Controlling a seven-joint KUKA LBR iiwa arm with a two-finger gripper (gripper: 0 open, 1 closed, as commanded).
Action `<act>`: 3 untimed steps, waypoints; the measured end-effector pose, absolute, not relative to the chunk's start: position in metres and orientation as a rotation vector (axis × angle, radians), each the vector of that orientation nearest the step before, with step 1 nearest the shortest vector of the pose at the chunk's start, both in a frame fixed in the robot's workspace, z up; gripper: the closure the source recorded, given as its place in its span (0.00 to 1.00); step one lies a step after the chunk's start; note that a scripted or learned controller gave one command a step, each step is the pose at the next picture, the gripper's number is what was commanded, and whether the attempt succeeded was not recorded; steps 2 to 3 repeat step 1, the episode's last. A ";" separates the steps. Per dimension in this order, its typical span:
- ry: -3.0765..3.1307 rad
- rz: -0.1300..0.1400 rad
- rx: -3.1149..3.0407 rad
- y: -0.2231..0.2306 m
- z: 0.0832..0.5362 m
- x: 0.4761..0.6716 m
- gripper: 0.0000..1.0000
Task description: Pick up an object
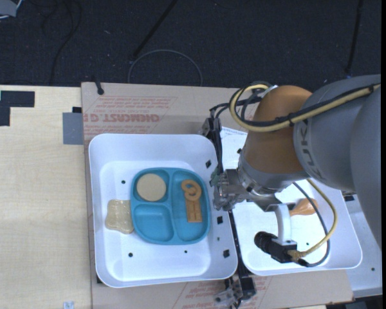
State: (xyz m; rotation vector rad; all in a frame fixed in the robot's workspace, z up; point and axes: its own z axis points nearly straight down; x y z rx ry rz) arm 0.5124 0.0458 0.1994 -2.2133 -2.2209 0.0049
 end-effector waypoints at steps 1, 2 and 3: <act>-2.223 0.003 -2.213 0.098 0.213 0.493 1.00; -2.223 0.003 -2.213 0.098 0.213 0.493 1.00; -2.223 0.003 -2.213 0.098 0.213 0.493 1.00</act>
